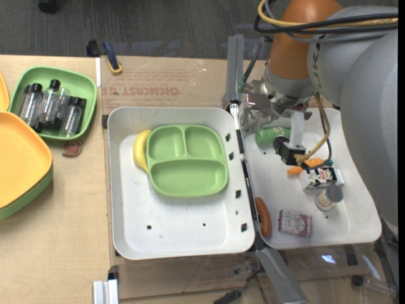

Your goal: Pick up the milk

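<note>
The grey arm [354, 75] with its orange band [304, 24] reaches in from the right and bends down over the far part of the right bin [354, 227]. Its gripper [278, 116] hangs low near that bin's far-left corner, above a green item [269, 135] lying on the bin floor; whether the pincer is spread or closed cannot be told, since the wrist and cables cover it, and nothing can be seen held in it. The milk [321, 177], a small white carton with dark print, lies on its side near the middle of the right bin, towards its right wall, well clear of the gripper. An orange piece [296, 169] sits just beside the carton on its left, and a grey round object [328, 198] touches it on the near side. A pink-and-white packet [295, 223] lies flat by the bin's near edge, and a reddish sausage shape [262, 218] rests along the left wall near the near-left corner. In the left bin [126, 233] a green divided plate [186, 159] lies flat in the far half, with a yellow banana [140, 149] tucked against its left rim. On the bench's left side, a green tray [25, 80] holds small dark-capped bottles [52, 106], and a stack of orange plates [22, 163] sits at the left edge.
</note>
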`<state>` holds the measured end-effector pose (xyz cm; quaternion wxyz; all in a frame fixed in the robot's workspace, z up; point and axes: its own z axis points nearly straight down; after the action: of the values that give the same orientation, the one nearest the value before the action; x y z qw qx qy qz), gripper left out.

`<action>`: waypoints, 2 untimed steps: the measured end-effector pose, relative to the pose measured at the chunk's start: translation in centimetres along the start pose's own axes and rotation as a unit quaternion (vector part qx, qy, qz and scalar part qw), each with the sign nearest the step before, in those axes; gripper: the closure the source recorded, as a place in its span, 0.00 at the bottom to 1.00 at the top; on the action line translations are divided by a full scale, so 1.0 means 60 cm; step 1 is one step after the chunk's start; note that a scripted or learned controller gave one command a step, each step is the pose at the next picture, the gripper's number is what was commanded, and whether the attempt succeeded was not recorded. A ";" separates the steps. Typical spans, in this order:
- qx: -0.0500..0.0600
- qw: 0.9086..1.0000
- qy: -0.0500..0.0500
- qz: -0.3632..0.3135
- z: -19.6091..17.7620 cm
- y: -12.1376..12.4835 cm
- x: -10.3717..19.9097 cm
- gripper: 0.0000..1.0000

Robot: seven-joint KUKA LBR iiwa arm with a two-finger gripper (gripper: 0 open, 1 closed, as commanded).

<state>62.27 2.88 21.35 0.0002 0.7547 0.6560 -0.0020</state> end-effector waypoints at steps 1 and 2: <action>0.001 1.000 0.000 -0.028 0.022 -0.088 -0.025 1.00; -0.001 0.998 0.000 -0.064 -0.013 0.021 -0.039 1.00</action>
<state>63.22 0.37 22.12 0.0003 0.7113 0.7029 -0.0014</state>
